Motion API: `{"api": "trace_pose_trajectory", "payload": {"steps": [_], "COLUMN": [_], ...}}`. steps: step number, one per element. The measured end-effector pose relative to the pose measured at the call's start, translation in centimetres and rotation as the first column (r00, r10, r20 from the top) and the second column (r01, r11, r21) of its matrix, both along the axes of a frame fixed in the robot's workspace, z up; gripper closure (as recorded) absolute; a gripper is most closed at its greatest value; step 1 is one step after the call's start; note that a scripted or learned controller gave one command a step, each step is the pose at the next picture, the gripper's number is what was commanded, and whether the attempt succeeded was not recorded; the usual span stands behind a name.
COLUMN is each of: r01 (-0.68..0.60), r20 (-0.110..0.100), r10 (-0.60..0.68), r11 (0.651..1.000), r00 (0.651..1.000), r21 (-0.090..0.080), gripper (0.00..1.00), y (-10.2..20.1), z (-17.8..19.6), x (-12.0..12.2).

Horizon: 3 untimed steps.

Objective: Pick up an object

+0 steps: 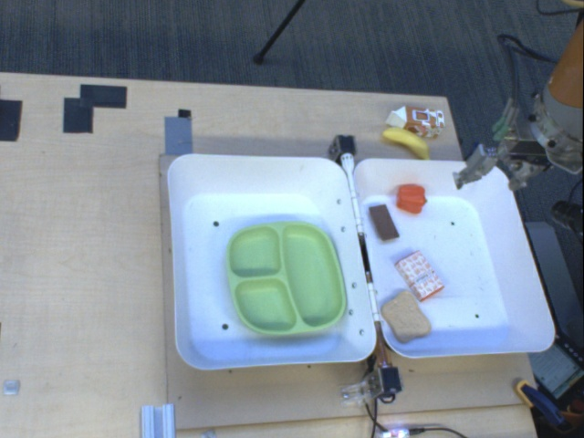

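The gripper (493, 161) hangs open and holding nothing over the right bin's (511, 336) far corner, well apart from the 4 items there, so a descent here would likely close on bare plastic.

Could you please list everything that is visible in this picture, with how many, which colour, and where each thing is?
white bins: 2, white, side by side on the bench
divided plate: 1, light green with three compartments, in the left bin
red toy food: 1, red-orange, top of the right bin
brown bar: 1, dark brown, right bin near its left wall
patterned packet: 1, white with red print, middle of the right bin
bread slice: 1, tan, bottom left corner of the right bin
banana: 1, yellow, on the bench behind the right bin
small carton: 1, white and brown, just behind the banana
bench: 1, pale wood
gripper: 1, grey, above the top right corner of the right bin
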<state>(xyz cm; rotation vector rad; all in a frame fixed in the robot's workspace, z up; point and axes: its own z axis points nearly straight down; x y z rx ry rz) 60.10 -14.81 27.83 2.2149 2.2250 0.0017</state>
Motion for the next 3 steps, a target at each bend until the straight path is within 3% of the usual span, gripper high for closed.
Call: {"api": "trace_pose_trajectory", "payload": {"steps": [1, 2, 3], "r01": [0.002, 0.003, 0.002], "r20": [-0.002, 0.007, 0.009], "r10": [-0.002, -0.003, -0.002], "r11": [1.000, 1.000, 1.000], "r00": [1.000, 1.000, 1.000], "r21": [0.000, -0.001, -0.001], "gripper": [0.00, 0.00, 1.00], "y": [-5.8, -2.8, -2.7], "z": [-10.0, -18.3, -17.3], "x": [-3.5, -10.5, -10.4]}}
